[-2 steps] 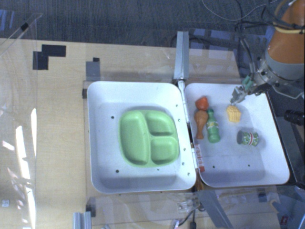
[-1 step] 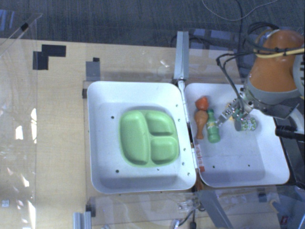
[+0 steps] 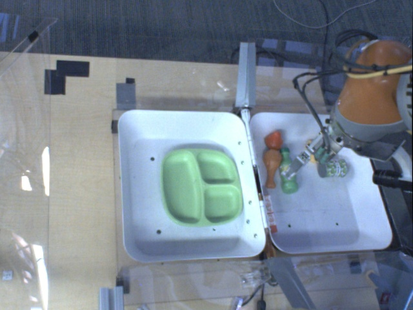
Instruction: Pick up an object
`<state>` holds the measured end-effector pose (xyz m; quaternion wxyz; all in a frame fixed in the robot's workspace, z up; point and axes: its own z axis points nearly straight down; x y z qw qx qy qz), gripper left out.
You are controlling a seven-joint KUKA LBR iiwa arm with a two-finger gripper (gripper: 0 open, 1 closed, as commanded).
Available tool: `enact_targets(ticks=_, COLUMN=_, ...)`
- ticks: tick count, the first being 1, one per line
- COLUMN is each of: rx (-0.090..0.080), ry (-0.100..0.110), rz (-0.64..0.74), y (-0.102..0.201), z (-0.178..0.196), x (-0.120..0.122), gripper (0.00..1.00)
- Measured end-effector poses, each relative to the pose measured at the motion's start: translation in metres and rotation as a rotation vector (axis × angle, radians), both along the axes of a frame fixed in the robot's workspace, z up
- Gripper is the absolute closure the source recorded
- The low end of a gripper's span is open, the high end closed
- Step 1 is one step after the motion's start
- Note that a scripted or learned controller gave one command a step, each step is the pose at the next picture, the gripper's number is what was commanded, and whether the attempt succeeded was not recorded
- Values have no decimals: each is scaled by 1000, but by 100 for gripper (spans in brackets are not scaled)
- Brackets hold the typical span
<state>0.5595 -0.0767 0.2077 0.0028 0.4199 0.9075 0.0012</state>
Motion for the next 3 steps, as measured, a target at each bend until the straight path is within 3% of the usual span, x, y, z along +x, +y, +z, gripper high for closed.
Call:
enact_targets(ticks=1, rx=2, ry=-6, rz=-289, y=-26, z=-118, x=3, gripper=0)
enact_targets(ticks=2, rx=5, ry=-12, rz=-286, y=-24, z=-106, x=6, gripper=100)
enact_targets(ticks=3, rx=2, ry=-1, rz=-389, y=20, z=4, x=65, gripper=100)
